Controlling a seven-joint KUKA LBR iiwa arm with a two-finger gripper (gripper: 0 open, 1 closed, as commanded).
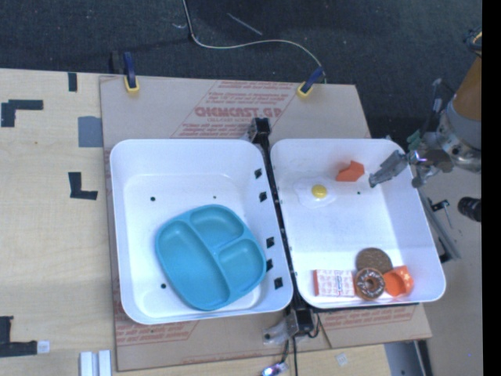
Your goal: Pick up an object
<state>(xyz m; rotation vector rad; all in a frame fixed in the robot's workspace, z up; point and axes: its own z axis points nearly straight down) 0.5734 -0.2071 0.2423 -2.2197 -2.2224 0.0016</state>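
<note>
My gripper (401, 171) hangs over the right rim of the right bin (407, 210), open, with nothing between its fingers (383, 171). A small orange block (351, 171) lies just to its left near the bin's back. Further left lies a toy fried egg (317, 192). At the bin's front sit a brown round cookie (373, 258), a sprinkled donut (368, 283), an orange piece (398, 280) and a red-and-white packet (332, 283).
The left bin (125, 171) holds a blue divided plate (210, 255). A black divider (270, 210) runs between the bins. Both bins rest on a cardboard sheet (227, 108) held by two clamps at the back.
</note>
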